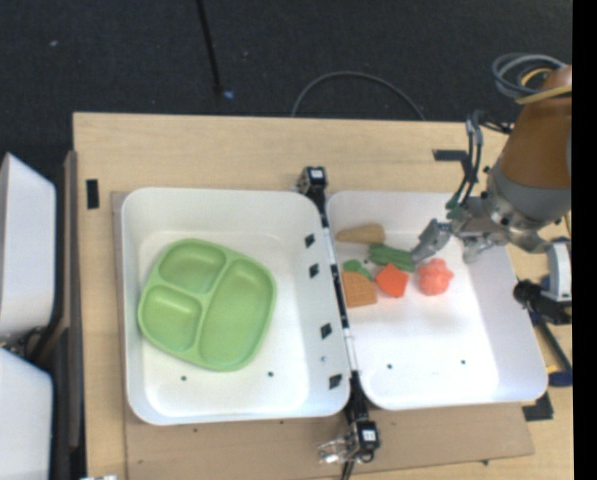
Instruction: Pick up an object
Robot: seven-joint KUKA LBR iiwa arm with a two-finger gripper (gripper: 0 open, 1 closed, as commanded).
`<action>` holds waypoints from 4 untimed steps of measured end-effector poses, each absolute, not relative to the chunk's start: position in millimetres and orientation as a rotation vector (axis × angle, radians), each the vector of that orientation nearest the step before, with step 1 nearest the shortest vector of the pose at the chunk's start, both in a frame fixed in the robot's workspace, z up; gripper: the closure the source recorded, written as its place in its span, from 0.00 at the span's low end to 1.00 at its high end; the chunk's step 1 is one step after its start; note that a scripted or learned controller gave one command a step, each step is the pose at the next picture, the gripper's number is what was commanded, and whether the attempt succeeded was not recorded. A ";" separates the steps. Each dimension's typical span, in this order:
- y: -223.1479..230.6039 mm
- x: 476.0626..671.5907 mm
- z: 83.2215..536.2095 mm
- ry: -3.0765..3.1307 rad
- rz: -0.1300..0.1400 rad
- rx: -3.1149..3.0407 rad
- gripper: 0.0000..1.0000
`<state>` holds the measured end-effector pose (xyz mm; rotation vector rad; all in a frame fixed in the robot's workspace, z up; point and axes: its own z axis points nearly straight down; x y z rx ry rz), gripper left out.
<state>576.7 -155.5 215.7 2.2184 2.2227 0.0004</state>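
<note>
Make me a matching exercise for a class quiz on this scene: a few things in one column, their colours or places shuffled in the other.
Things:
1. plate
2. strawberry
3. cracker
4. bread

Descriptions:
A. red, right bin, nearest the gripper
B. green, left bin
C. tan, farthest up in the right bin
D. orange-brown square by the divider

Pairs: 1-B, 2-A, 3-D, 4-C

The grey arm [530, 183] comes in from three o'clock, its orange band [538, 138] sitting at about two o'clock in the view. The wrist angles down toward nine o'clock, and the gripper [433, 240] hangs low at its end, pointing toward eight o'clock.
</note>
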 end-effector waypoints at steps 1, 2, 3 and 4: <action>-153.3 576.0 152.2 2.223 -0.006 2.224 0.00; -154.2 575.5 99.1 2.221 -0.005 2.224 0.00; -155.0 577.3 113.1 2.215 0.002 2.225 1.00; -152.8 574.4 175.6 2.221 0.005 2.214 1.00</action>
